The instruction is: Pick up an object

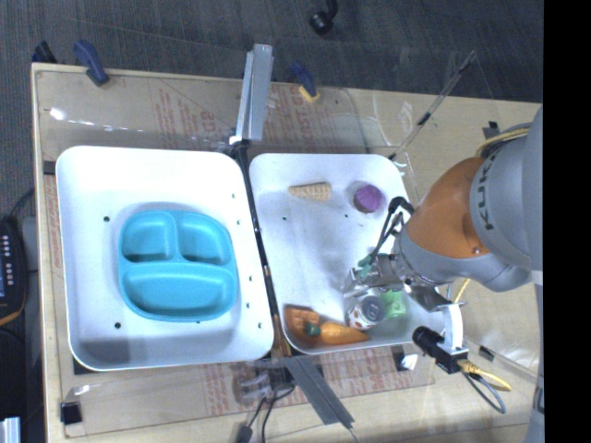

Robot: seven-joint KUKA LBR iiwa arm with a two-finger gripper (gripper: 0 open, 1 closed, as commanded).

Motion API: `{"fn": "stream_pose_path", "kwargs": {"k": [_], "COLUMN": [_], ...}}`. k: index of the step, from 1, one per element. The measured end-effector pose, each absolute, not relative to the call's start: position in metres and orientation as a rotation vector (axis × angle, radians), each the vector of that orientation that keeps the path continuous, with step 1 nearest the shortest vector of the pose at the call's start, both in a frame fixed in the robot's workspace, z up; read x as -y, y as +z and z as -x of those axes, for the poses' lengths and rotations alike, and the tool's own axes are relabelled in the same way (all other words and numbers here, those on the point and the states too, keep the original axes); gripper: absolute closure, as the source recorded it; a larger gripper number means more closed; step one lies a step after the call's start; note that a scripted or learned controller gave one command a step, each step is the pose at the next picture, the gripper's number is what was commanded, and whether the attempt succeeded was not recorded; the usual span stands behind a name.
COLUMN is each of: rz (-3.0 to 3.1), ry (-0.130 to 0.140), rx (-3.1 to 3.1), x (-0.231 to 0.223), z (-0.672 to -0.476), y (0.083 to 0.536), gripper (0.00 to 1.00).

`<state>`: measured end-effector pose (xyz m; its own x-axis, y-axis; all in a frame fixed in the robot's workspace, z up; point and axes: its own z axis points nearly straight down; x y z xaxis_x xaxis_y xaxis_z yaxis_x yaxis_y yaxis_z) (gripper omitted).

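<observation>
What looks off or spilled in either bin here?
Nothing spilled or damaged. The blue divided plate sits flat in the left bin. In the right bin, carrot and can crowd the near wall by the end effector; cone and purple ball lie apart.

the floor (166,7) around the bench is dark grey carpet with a fine ribbed weave, filling the strip from ten o'clock across to two o'clock. at twelve o'clock a black chair caster (320,20) on a thin leg rests on it. the bench top (138,109) is pale wood with faint red printing, covered by a clear sheet that catches glare near one o'clock. blue clamps (90,61) grip its far edge at eleven o'clock, with another (303,78) near twelve. a grey metal bar (252,95) runs upright at twelve o'clock. at nine o'clock a black device (9,266) with buttons sits just off the bench. the light is even and soft.
</observation>
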<state>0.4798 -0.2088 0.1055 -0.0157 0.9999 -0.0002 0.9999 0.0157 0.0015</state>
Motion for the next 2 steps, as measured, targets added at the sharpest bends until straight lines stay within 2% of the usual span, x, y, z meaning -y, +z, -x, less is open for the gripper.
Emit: {"fn": "stream_pose_path", "kwargs": {"k": [1, 2], "rz": [-2.203, -2.197], "ry": [0.001, 0.002], "rx": [-2.238, -2.243], "x": [0.2088, 0.2081], "z": [-0.4798, -0.4812], "y": [0.1055, 0.1151], "gripper": [0.00, 1.00]}}
